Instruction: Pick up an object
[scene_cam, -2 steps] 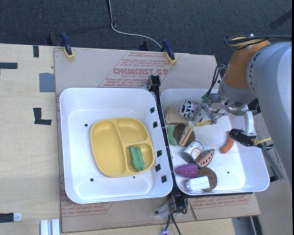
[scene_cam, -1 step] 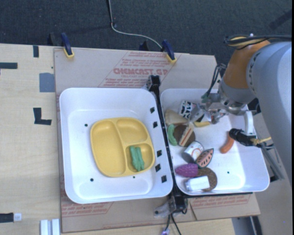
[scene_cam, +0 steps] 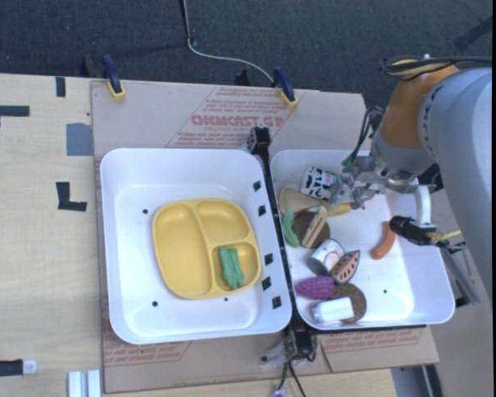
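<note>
Plastic toy food, mostly: light, stiff, smooth-skinned, so expect slip on rounded pieces. Your hand hangs low at 12 o'clock in the right bin, just beside the black-and-white block; whether it's released or clenched, you cannot tell from here. Nothing visibly between the tips. Nearest candidates: that block, boxy with flat faces, take it across opposite sides; the sandwich toward centre, wider, likely awkward. Orange sausage at 3 o'clock lies clear, grip mid-length. Cardboard under the bins carries red print, seemingly "CHEMCAST GP", mirrored.
</note>
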`<state>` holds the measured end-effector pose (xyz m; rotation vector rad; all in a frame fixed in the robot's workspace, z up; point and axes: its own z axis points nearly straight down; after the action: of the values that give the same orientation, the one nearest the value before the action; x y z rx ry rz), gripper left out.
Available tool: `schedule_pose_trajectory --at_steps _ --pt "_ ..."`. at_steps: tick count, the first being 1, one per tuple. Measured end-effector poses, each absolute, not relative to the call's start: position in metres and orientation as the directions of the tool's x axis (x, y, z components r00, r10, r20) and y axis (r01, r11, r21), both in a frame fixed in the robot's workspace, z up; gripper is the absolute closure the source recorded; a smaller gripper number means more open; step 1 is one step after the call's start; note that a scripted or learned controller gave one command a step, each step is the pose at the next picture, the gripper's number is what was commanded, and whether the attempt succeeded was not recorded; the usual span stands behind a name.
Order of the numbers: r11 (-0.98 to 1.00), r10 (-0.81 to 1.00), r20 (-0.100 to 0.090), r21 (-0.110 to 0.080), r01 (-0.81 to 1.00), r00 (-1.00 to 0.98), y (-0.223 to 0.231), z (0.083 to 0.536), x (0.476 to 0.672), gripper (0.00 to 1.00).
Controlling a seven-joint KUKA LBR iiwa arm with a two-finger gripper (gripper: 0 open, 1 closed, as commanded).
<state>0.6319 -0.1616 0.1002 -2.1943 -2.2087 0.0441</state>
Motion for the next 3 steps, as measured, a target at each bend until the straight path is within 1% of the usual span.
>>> schedule_pose_trajectory --at_steps 1,2,3 --pt "0.007 1.0 0.002 0.007 1.0 -0.007 -0.094 0.208 0.595 1.0" --pt "0.002 1.0 0.0 -0.003 1.0 -0.002 -0.098 0.201 0.594 0.0" --pt "0.003 1.0 0.0 0.003 1.0 -0.003 -0.11 0.111 0.607 0.0"
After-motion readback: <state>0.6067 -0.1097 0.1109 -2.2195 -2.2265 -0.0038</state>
